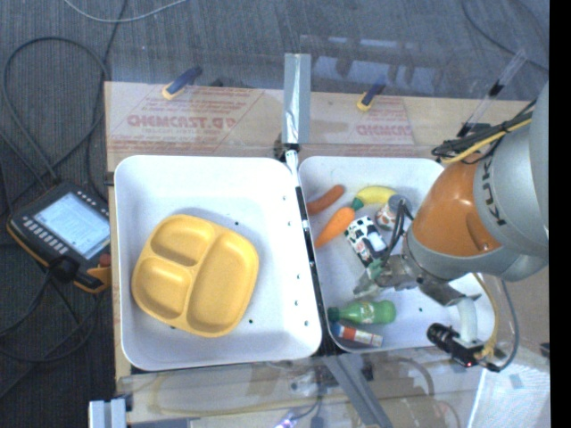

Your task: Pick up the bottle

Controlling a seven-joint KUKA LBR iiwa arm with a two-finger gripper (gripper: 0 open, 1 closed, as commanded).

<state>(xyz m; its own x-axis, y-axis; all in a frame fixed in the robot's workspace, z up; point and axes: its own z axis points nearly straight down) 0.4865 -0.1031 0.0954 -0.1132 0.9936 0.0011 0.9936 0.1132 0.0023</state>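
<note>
Green bottle (366, 312) lying on its side near the front of the right bin (419, 169), just above a small red-tipped tube (357, 334); hand (382, 275) poised just above the bottle, apart from it, grip state impossible to tell; carrot (334, 226), sausage (325, 198), banana (376, 194) and black-and-white toy (361, 234) further back; yellow divided plate (195, 275) resting in the left bin (178, 172) on the worktop (201, 123).
</note>
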